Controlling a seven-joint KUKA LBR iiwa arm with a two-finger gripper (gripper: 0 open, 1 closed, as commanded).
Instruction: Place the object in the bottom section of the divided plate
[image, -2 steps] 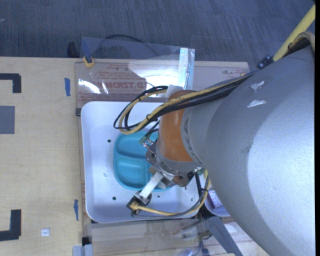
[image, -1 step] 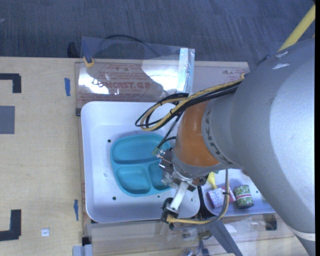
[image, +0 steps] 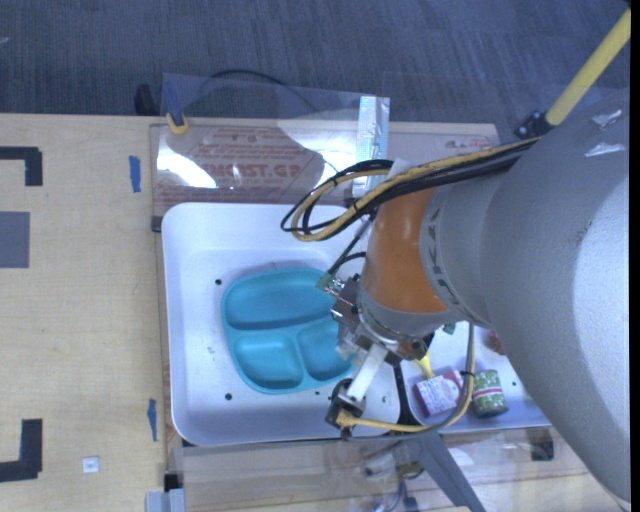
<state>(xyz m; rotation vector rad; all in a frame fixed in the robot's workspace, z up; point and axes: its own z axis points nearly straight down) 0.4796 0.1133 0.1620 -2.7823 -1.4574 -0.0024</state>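
A blue divided plate (image: 272, 330) lies in the left white bin (image: 195, 300). It has one wide section on the far side and two smaller sections on the near side, and all the parts I can see are bare. My gripper (image: 341, 322) hangs over the plate's right rim, mostly hidden beneath the grey wrist and orange band. I see nothing held in it. Small objects lie in the right bin: a purple and white packet (image: 436, 394) and a green can (image: 487, 392).
The big grey arm covers most of the right bin. A small red item (image: 493, 343) peeks out beside the arm. A clear plastic sheet (image: 270, 150) lies behind the bins. Yellow and black cables loop above the wrist.
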